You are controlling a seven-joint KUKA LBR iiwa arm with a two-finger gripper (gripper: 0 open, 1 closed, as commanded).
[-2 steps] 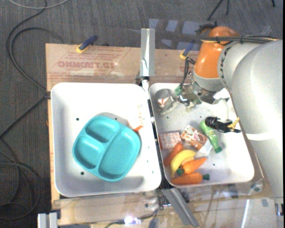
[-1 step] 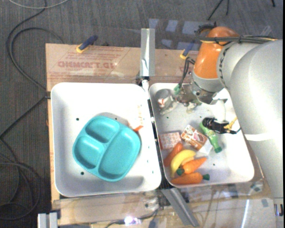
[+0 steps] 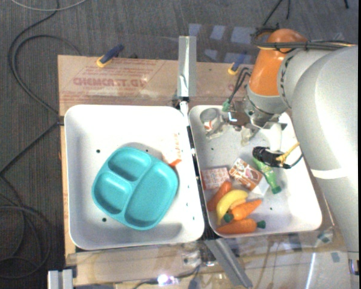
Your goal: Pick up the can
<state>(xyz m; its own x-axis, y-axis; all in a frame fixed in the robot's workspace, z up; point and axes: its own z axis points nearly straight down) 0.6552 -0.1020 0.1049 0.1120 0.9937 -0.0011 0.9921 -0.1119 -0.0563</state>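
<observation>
One gripper (image 3: 248, 125) hangs over the back of the right bin (image 3: 310, 218), and we cannot tell how it is set. Just to its left, the can (image 3: 210, 120) stands in that bin's back left corner, close against the walls. We judge we should centre above the can and descend straight, well apart from the carrots (image 3: 240, 218) and banana (image 3: 230, 201).

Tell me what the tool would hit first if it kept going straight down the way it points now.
Most likely the bare floor of the right bin. The tool points down beside the can, which stands to its left in the bin's far corner. Depth is hard to judge from this slanted view, so it might clip the can.
</observation>
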